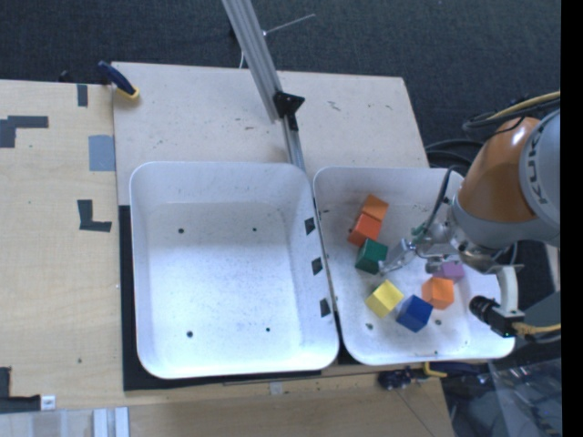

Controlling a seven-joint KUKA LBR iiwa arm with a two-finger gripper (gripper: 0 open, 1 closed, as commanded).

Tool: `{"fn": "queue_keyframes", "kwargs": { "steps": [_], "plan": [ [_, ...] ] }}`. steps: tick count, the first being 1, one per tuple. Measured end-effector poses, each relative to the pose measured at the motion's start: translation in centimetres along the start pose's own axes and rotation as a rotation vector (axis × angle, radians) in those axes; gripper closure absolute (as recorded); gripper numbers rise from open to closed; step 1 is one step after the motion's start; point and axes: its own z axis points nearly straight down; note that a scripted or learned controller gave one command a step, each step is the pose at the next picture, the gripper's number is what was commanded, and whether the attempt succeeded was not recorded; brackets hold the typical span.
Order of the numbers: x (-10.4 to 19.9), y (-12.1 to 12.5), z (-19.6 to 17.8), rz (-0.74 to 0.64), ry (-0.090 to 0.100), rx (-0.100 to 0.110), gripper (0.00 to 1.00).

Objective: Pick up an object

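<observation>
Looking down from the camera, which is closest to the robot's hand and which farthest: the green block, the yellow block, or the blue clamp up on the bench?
From the hand:
1. Green block, just to its left.
2. Yellow block, below it in the right bin.
3. Blue clamp, far off at the bench's upper left.

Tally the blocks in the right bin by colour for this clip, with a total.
orange blocks: 2
green block: 1
yellow block: 1
blue block: 1
purple block: 1, partly hidden under the arm
Total: 6
</observation>
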Motion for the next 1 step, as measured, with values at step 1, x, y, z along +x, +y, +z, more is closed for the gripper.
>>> {"fn": "queue_keyframes", "kwargs": {
  "steps": [1],
  "plan": [
    [0.05, 0.12, -1.34, -0.002, 0.0, -0.005, 1.0]
  ]
}}
